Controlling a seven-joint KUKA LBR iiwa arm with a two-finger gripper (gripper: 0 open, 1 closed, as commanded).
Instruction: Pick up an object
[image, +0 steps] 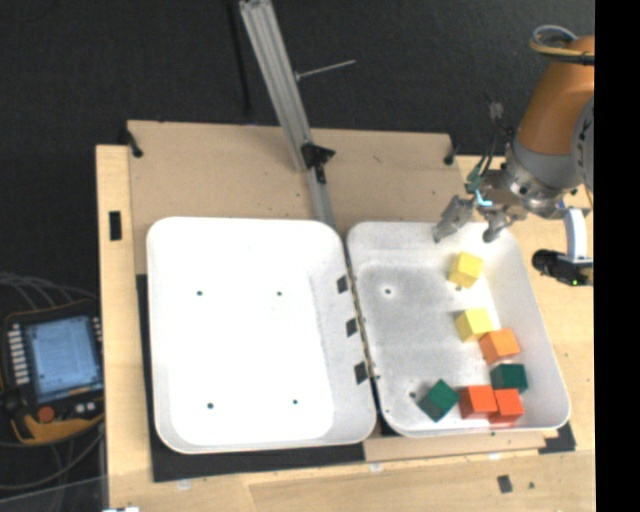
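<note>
1. The left shallow white plastic bin (170, 330) sits on the pale wooden desk (220, 170), well apart from the pincer, with no blocks in it, so the coming move does not turn on it.
2. The right shallow white plastic bin (400, 340) carries all 7 blocks, gathered along its right wall. The dark green cube (437, 399) lies nearest the bin's middle at the bottom; beside it sit 2 orange-red cubes (494, 402), touching one another, with a second green cube (510, 377) just above them.
3. Further up that wall come an orange cube (499, 345) and, touching it, a pale yellow cube (474, 323).
4. The upper yellow cube (465, 270) stands alone, apart from the pair below it. I judge it the likeliest target, since it is nearest the pincer and has free space on every side.
5. The grey 2-finger pincer (466, 226) hangs over the bin's upper right corner, fingers spread wide and nothing between them. The upper yellow cube lies just below it in the view, close under the gap between the fingers.
6. The cube looks turned slightly against the bin walls, though at this size that is hard to tell; a short descent toward the viewer should bring the fingers astride it.
</note>
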